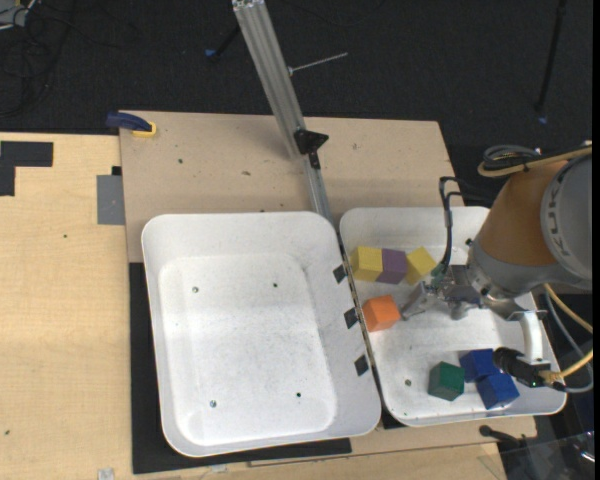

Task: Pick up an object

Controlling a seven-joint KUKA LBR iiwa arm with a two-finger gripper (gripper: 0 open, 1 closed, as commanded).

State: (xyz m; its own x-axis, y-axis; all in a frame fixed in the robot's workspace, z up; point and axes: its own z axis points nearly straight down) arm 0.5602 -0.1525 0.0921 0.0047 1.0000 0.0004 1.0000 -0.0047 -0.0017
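Orange block (381, 313) sits in right bin (420, 413), near its left wall, below a row of yellow block (367, 263), purple block (393, 265), yellow block (420, 262) touching side by side. Gripper (417, 303) low in the bin just right of orange block, fingers pointing toward it; jaws look slightly parted, nothing between them, contact with block can't be told. Green block (445, 380) and two blue blocks (488, 376) near bin's front edge, well apart from gripper. Left bin (170, 238) beside it. Arm (525, 238) enters from right
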